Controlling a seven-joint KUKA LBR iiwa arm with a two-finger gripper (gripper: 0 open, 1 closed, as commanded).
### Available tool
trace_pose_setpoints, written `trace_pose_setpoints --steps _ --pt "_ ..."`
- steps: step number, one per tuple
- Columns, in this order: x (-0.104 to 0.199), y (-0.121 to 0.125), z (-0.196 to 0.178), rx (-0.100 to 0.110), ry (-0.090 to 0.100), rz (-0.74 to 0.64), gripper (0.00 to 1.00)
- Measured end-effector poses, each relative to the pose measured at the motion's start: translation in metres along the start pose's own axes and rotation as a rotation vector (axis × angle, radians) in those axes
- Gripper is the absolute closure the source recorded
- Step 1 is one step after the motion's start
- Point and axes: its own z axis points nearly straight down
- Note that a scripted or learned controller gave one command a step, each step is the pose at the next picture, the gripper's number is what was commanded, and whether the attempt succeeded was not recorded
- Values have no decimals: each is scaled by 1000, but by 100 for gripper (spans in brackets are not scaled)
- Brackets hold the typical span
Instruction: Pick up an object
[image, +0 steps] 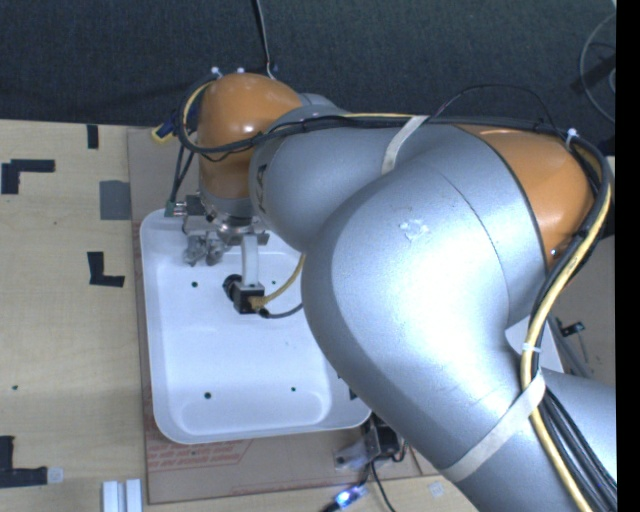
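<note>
In the camera view, the grey arm (430, 300) sweeps in and ends at an orange wrist band (235, 115). Just below the band the jaws hang over the far end of a white bin (152, 330). They look close to the bin floor, though the slant makes it hard to judge whether they touch it. The angle and the clutter of metal parts mean it cannot be told whether the jaws are open or closed, and nothing can be made out between them.

From under the jaws toward the near rim, the bin floor is plain white apart from a few small dark dots (207, 395), which look like marks in the floor and not loose items. The object to pick is hidden. The arm's bulk covers the bin wall on the jaws' arm side and everything beyond it, so the object most likely lies there or straight under the jaws. Away from the arm, past the bin rim, is the tan table (60, 330).

The step in hand appears to be the descent to a grasp. To do it well, the jaws should close only around something solid, stay clear of the bin wall right beside them, and stop short of pressing into the floor. A slow, straight lift would then reveal whether anything came up.
</note>
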Motion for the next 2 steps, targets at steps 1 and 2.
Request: trace_pose_setpoints --steps 1,2 --pt "18 -1 -114 -14 8 -4 100" --pt "1 0 -28 3 -1 0 100"
